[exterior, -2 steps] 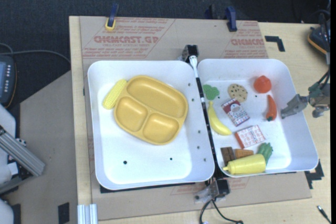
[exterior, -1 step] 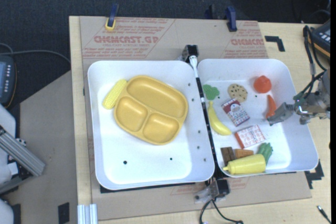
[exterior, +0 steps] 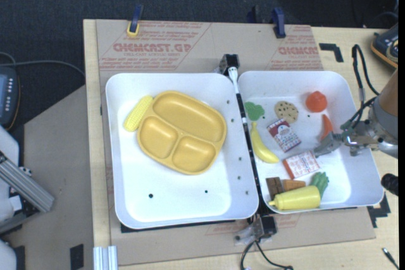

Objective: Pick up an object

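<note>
From above, the tool (exterior: 329,146) hangs low over the right bin (exterior: 345,82), just beside the carrot (exterior: 326,126) and red-white packet (exterior: 302,165); whether it is open or gripping, I cannot tell. This looks like the reaching step. Next, it must settle squarely over one item and close.

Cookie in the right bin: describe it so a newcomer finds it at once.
Start at the right bin, the one crowded with toy food. Along its far half, between the green piece and the red tomato, lies the cookie. It is the only flat tan disc with dark specks.
</note>
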Robot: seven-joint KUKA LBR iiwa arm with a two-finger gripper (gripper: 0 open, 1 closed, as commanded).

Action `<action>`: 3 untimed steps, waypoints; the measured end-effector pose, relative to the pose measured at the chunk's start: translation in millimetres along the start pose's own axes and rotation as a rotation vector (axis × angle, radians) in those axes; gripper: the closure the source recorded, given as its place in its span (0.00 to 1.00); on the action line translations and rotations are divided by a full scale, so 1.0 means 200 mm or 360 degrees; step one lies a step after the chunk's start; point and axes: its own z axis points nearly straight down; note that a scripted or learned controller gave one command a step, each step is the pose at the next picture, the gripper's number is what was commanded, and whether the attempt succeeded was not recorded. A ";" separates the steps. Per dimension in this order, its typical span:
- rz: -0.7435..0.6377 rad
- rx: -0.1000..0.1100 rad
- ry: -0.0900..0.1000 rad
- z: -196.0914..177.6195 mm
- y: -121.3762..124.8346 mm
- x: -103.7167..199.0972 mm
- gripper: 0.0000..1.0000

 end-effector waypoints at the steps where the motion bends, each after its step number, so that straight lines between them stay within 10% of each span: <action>1: 0.0001 -0.0002 0.0000 0.30 0.03 -0.02 0.00; 2: -0.0001 -0.0013 0.0003 0.36 0.04 -0.02 0.00; 3: -0.0001 -0.0027 0.0000 0.30 0.05 -0.02 1.00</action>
